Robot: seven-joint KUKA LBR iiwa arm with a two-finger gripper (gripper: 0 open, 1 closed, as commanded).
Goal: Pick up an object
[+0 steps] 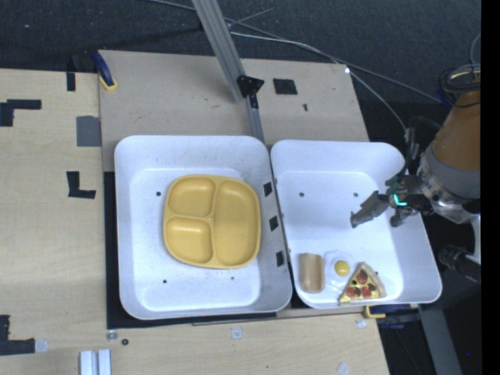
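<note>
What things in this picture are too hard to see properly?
- Tool, camera view: small, dark and blurred, so its state is unclear.
- Arm, camera view: cut off by the right edge.
- Pizza slice, camera view: toppings too small to name.
- Brown food and fried egg, camera view: too small for detail.
- Yellow plate, left bin: underside hidden.

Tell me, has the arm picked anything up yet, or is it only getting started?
Nothing looks picked up yet. The gripper hangs over bare floor in the right bin, nothing between its fingers. The bread piece, fried egg and pizza slice lie at that bin's near edge. Reaching, grasping and lifting one remain.
</note>
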